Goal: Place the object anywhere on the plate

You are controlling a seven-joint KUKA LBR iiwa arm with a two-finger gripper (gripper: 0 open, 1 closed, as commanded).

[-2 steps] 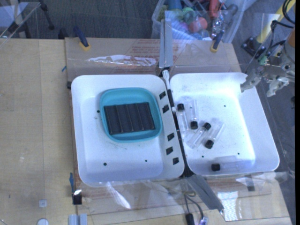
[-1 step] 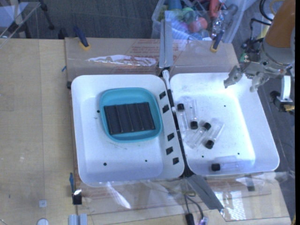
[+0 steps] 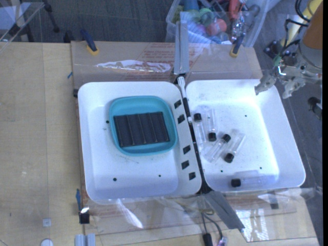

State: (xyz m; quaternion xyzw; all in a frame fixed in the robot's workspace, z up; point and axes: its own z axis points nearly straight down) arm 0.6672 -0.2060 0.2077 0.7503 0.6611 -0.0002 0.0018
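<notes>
- Several clear vials [image 3: 219, 140] with black caps, scattered in the left half of the right bin [image 3: 266, 106], near the divider; one more vial [image 3: 246, 181] apart from the cluster, along the near wall.
- One teal plate [image 3: 141, 125] in the left bin [image 3: 92, 137], carrying a dark ribbed insert; nothing else resting on it.
- Gripper [image 3: 277, 84] poised over the far right corner of the right bin, fingers spread apart with nothing between them.
- Key relation: vial cluster down and to the left of the gripper, nearer the camera and nearer the divider; well apart from the fingertips, no contact.
- Long axes of the clustered vials mixed: two by the divider running roughly far-to-near, the others tilted diagonally, caps pointing different ways. Probably calls for picking one vial and turning the wrist to close across its short width.
- Lone near-wall vial lying left-to-right, close against the wall; likely harder to straddle.
- Plate farther left again, beyond the divider, so the carry would run leftward across both bins.
- Task judged at its start: no vial grasped, none on the plate.
- Risk: clear, round vials lying close together, apt to roll or be nudged aside as the fingers close.
</notes>
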